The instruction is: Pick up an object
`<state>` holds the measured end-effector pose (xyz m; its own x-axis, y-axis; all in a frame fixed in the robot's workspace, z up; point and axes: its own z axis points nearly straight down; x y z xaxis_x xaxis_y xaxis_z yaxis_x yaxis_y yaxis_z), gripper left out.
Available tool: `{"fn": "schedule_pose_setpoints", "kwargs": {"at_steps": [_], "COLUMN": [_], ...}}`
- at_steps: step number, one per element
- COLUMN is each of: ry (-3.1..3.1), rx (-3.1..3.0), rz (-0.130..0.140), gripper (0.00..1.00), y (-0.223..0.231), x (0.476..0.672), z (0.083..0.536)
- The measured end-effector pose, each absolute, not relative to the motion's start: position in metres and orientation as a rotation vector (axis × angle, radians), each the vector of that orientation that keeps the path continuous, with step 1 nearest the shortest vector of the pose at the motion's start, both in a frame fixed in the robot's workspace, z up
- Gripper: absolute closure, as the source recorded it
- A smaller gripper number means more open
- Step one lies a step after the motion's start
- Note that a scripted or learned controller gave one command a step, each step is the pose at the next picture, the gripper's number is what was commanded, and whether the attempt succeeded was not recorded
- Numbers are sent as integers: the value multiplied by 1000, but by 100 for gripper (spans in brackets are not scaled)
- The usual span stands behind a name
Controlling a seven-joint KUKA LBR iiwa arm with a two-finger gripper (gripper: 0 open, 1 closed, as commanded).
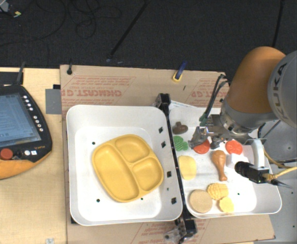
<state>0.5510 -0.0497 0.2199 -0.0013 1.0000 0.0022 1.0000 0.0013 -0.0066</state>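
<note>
Cardboard-lined bench (113, 88), black backdrop (138, 19).

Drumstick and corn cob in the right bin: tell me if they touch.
Apart. In the camera view, the drumstick ends above the corn cob, with a strip of white bin floor plainly visible between them.
</note>
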Motion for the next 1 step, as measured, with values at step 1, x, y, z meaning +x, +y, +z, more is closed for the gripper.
{"fn": "schedule_pose_setpoints", "kwargs": {"at_steps": [1], "ry": [-2221], "rx": [-2220], "rz": [2], "gripper": [100], "y": [-56], "x": [564], "z": [233]}}
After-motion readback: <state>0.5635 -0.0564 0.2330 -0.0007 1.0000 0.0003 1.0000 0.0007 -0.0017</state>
